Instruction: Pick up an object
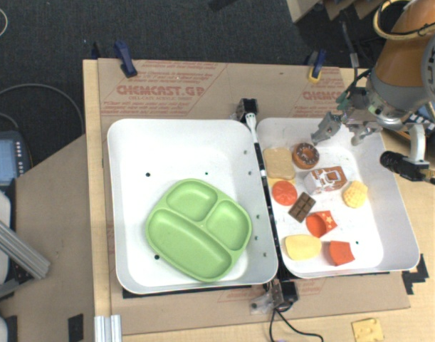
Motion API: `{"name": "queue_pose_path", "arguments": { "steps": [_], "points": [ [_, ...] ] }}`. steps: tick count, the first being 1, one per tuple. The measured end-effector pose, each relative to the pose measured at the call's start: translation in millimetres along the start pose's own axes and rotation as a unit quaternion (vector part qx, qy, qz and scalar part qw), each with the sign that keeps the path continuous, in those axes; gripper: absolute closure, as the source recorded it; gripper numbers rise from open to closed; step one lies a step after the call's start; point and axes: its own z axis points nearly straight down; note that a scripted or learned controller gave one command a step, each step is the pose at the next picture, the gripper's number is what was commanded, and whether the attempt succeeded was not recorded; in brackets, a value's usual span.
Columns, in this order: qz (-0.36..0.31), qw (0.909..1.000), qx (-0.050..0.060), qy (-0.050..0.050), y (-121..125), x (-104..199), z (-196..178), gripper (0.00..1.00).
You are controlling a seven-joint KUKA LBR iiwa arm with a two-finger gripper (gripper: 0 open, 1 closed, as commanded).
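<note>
A green plate (pixel 198 229) with three sections is seen at the near side of the left bin (pixel 132 191). Everything else is placed from this plate. To its right, in the right bin (pixel 395 226), small toy foods are gathered. Nearest the plate are a tan bread slice (pixel 278 162), a red tomato slice (pixel 284 192), and a brown chocolate bar (pixel 301 206). A yellow piece (pixel 302 247) is laid at the near edge. Further right are a chocolate donut (pixel 305 154), a white and brown packet (pixel 326 179), a red strawberry (pixel 320 223), an orange-red block (pixel 340 252), and a yellow chip (pixel 355 194). Far right and back from the plate, the gripper (pixel 345 127) is held above the bin's far edge. Its fingers are spread apart, and nothing is pinched between them.
</note>
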Motion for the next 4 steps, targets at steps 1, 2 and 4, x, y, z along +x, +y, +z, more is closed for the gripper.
{"name": "queue_pose_path", "arguments": {
  "steps": [1, 2, 4],
  "points": [
    [-0.001, 1.0000, 0.002, 0.001, 14, 25, 106, 0.00],
    [-0.001, 1.0000, -0.003, 0.000, 34, 20, 102, 0.00],
    [-0.001, 1.0000, -0.003, 0.000, 34, 18, 102, 0.00]
  ]
}}
